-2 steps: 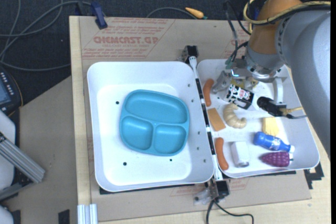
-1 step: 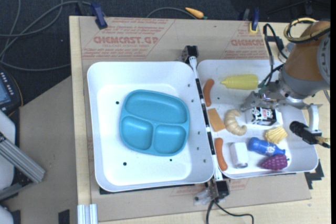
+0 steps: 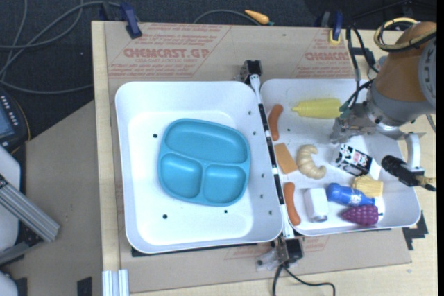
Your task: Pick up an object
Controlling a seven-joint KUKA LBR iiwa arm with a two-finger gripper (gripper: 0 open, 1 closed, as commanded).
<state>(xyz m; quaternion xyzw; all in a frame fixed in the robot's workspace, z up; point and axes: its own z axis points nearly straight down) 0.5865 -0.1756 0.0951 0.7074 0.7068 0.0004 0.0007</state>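
The right bin point(image 3: 406, 215) holds several toy items. A yellow corn cob point(image 3: 316, 108) lies at the back, with a croissant point(image 3: 310, 161) in the middle. A black-and-white box point(image 3: 354, 159) sits beside a yellow cheese wedge point(image 3: 368, 185). Toward the front are a blue bottle point(image 3: 342, 193), purple grapes point(image 3: 361, 214) and a white cup point(image 3: 316, 204). My gripper point(image 3: 349, 129) hangs low over the bin, just right of the corn and just behind the black-and-white box. I see nothing held in it.
Two sausages point(image 3: 275, 120) point(image 3: 291, 203) and an orange slice point(image 3: 284, 157) lie along the right bin's left wall. The left bin point(image 3: 132, 107) holds a blue divided plate point(image 3: 204, 161). The grey and orange arm point(image 3: 404, 83) covers the right bin's back right corner.
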